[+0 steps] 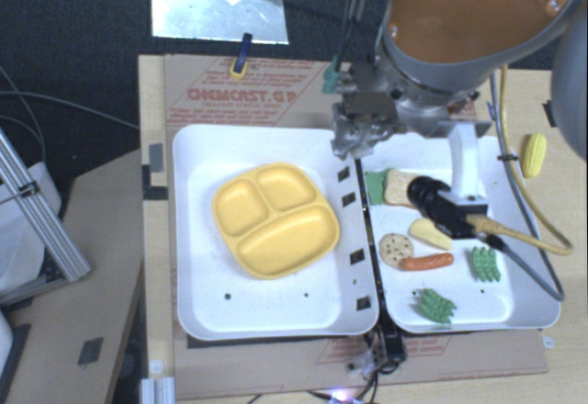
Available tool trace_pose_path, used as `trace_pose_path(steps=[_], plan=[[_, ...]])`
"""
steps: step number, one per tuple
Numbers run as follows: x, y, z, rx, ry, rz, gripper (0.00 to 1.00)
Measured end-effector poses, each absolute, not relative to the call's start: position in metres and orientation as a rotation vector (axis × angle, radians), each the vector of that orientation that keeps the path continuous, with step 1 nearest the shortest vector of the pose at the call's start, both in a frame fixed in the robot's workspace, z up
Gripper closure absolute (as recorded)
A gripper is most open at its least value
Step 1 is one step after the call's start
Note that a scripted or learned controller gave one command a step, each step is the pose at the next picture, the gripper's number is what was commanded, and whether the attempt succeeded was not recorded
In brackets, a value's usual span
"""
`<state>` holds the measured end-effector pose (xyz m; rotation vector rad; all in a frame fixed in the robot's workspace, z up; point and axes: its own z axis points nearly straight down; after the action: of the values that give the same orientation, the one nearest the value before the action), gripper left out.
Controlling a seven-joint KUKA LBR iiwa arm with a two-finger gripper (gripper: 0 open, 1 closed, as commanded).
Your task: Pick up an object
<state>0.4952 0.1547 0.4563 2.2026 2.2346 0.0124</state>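
Since all the small toy food sits in the right bin (514, 301), cookie (397, 249) at about 6 o'clock from the hand (360, 138), the hand hovers at that bin's back-left corner, though I can't tell its grip state.

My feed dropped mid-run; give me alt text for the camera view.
The arm hangs over the right bin, which holds a cookie, sausage, cracker and green pieces. The left bin holds a yellow tray.
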Motion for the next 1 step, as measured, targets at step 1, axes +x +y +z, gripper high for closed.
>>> trace_pose_path(steps=[1], plan=[[0.4957, 0.1549, 0.4672, 2.196, 2.239, 0.015, 1.0]])
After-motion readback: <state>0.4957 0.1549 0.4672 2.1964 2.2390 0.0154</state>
